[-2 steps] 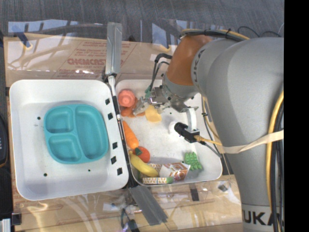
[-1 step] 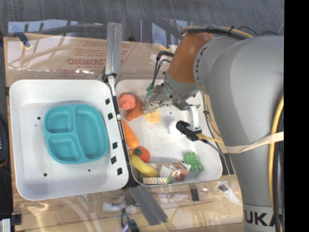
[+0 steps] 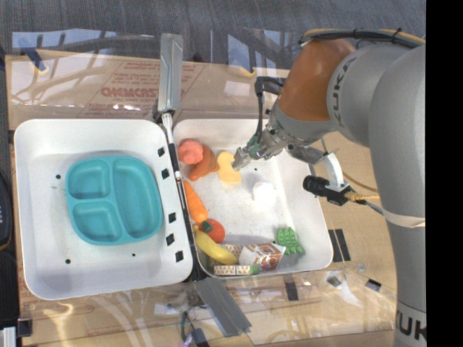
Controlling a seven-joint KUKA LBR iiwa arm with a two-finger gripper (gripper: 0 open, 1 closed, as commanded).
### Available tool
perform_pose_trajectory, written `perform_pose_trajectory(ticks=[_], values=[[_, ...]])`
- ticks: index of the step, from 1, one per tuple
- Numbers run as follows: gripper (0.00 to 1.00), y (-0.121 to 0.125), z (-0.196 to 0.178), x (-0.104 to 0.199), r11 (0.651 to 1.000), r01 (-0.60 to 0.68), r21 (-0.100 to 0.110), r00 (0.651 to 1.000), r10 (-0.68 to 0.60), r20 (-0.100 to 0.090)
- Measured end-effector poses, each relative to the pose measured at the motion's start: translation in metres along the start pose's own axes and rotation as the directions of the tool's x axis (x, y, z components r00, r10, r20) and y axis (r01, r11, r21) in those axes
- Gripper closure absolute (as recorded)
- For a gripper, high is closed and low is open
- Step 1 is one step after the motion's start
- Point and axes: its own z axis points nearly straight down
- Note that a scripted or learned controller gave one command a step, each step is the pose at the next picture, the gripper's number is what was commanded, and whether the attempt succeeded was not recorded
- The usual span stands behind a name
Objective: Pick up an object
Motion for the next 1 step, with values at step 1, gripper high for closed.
perform_pose_trajectory(ticks=[1], values=[[0.0, -0.0005, 0.0008, 0.0, 1.0, 0.0, 0.001, 1.0, 0.0, 0.0]])
